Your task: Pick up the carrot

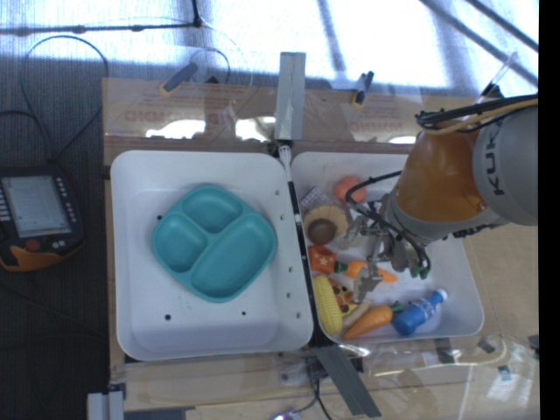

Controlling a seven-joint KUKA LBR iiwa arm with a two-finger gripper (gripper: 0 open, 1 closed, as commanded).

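Orange is showing in several spots of the right bin [468, 278], so the target needs picking out: the carrot [368, 320] is the tapered orange piece lying just below the gripper [381, 265], near the bin's front wall, thick end toward the blue bottle [419, 314] on its right and narrow tip pointing left toward the corn cob [327, 304]. It is lying flat and slightly angled, smooth-looking, apparently a plastic toy; no green top is visible from here. Gripper is hanging over the clutter in the middle of the bin, pointing down, and I cannot tell whether it is open or closed, since wrist hardware and cables are masking it; nothing is visibly held. Judging from the pose, it is sitting a little above the carrot rather than over it, so a short move toward the front wall looks needed. Directly under and left of the gripper, small orange and red pieces [322, 259] are crowding together, which could cause a wrong pick. Further left and above, a brown round item [321, 228] is sitting by the divider. Far left of the gripper, the teal divided plate [214, 242] is resting in the left bin [140, 322], probably as a drop-off, well clear of the work on the counter.
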